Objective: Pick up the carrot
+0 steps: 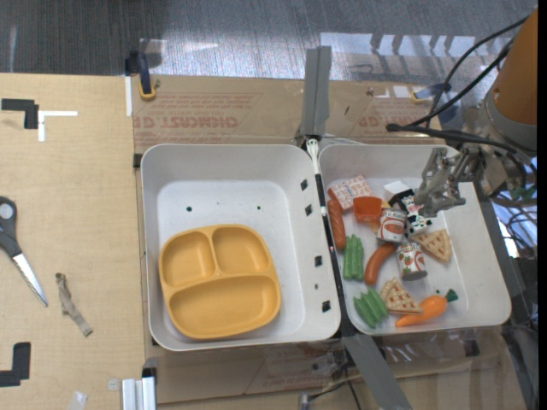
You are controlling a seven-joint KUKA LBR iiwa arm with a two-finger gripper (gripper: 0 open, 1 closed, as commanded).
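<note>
The carrot (pixel 425 310) lies at the near edge of the right bin (pixel 484 254), at about five o'clock among the toy food, its green top toward three o'clock. Touching its ten o'clock side is a waffle piece (pixel 396 295), and green bean pods (pixel 369 307) lie at its nine o'clock. Farther in are a sausage (pixel 377 263) and a small can (pixel 411 260), with a second waffle wedge (pixel 437 246) at the can's two o'clock. Beyond these the gripper (pixel 436 186) hangs over the bin's far half, well apart from the carrot at its twelve o'clock; whether it is spread or closed cannot be told. The left bin (pixel 171 178) holds a yellow divided plate (pixel 220 280).
</note>
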